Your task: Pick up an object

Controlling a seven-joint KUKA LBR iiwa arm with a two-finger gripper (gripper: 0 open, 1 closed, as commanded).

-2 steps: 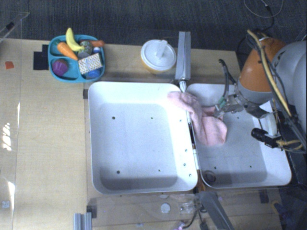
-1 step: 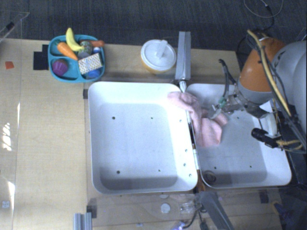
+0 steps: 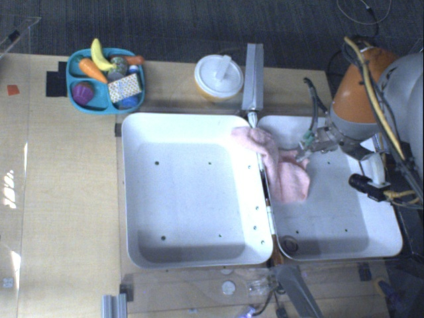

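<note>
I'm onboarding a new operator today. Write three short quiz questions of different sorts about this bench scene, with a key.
1. True or false: the pink crumpled cloth lies across the divider between the two shallow white bins.
2. Which sits nearest the round white lidded container? A) blue compartment tray of toy food B) grey upright metal bracket C) gripper
3. Fill in: the yellow toy banana lies in the ____ tray.

Key: 1 true; 2 B; 3 blue
</note>
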